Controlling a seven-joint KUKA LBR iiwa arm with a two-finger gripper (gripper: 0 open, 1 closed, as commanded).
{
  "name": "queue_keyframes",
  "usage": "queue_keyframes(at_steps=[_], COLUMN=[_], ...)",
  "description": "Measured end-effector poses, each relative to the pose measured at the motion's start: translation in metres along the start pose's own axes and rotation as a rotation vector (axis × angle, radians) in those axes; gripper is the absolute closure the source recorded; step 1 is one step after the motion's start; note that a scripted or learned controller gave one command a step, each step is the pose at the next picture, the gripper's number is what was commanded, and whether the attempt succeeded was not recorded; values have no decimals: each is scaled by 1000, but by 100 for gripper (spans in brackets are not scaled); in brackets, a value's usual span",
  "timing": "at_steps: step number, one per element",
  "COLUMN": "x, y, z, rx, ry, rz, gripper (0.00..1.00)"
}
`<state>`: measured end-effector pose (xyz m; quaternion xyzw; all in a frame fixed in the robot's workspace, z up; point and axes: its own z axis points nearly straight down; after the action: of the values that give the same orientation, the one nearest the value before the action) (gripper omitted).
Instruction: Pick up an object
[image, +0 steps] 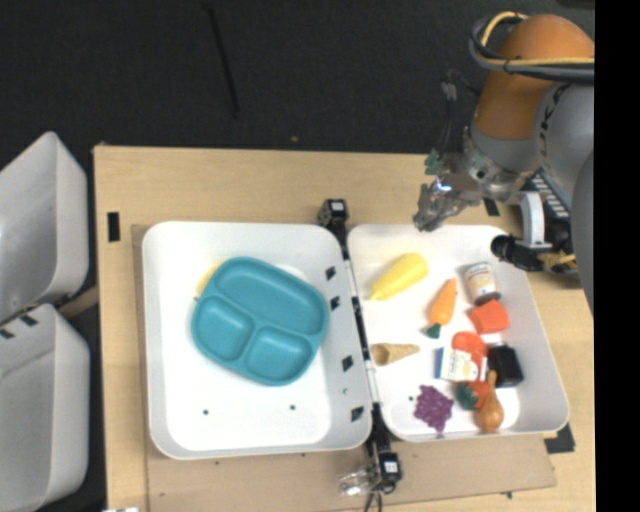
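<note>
Toy corn (398, 275) lay in the right bin (545, 400), nearest the hand (433, 212), which hovered over the bin's far rim; whether it was wide or narrow I could not tell. Descending there risked striking the rim and missing everything.

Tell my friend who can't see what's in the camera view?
A robot arm's tool hovers at the far edge of the right bin of toy food, like a yellow corn and carrot. The left bin has a blue tray.

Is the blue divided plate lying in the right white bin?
No, the blue divided plate lies in the left white bin.
</note>
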<state>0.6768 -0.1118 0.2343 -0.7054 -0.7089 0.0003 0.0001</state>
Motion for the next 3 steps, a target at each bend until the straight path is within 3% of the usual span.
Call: queue_keyframes(at_steps=[2, 3], x=[97, 151], y=[-40, -39], z=[4, 3], rx=[1, -2], ry=[1, 2], rz=[-1, -2], gripper=[100, 100])
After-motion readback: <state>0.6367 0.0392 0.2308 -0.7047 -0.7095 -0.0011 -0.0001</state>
